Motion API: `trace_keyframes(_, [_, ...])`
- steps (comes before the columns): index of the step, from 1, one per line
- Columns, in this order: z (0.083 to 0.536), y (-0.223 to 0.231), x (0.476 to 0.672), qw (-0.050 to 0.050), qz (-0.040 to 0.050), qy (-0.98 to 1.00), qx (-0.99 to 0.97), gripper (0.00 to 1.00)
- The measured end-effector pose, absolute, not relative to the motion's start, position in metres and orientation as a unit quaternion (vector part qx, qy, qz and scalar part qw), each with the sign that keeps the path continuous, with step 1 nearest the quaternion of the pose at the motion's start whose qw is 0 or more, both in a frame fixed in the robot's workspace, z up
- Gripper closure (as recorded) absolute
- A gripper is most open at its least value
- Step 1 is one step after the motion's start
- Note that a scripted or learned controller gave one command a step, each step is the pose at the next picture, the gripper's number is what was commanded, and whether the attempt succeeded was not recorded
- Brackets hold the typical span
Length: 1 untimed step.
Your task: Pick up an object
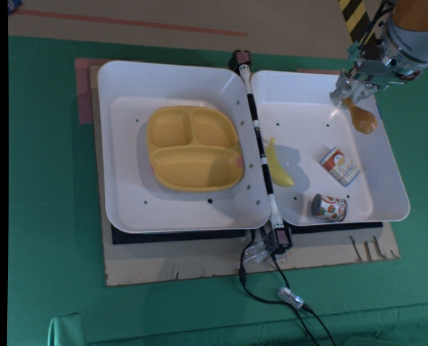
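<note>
Two-finger gripper (348, 96) clamps one brown plastic drumstick (361, 116) above the right white bin (387, 193), holding one yellow banana (278, 166) and two cans (339, 166).

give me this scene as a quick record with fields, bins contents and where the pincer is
left bin: yellow divided plate
right bin: banana near the divider, small carton, tipped can, brown drumstick-shaped toy
pincer: over the right bin's far right corner, at the thin end of the drumstick-shaped toy
grasp: thin end appears to sit between the fingers; lift not confirmed
</note>
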<state>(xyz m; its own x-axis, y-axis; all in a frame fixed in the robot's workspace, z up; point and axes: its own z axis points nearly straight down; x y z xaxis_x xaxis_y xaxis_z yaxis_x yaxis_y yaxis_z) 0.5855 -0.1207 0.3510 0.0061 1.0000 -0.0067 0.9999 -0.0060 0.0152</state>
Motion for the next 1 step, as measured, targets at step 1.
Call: trace_keyframes(1, [0.3772, -0.0905, 0.5909, 0.007, 0.0036, 0.705, 0.709, 1.00])
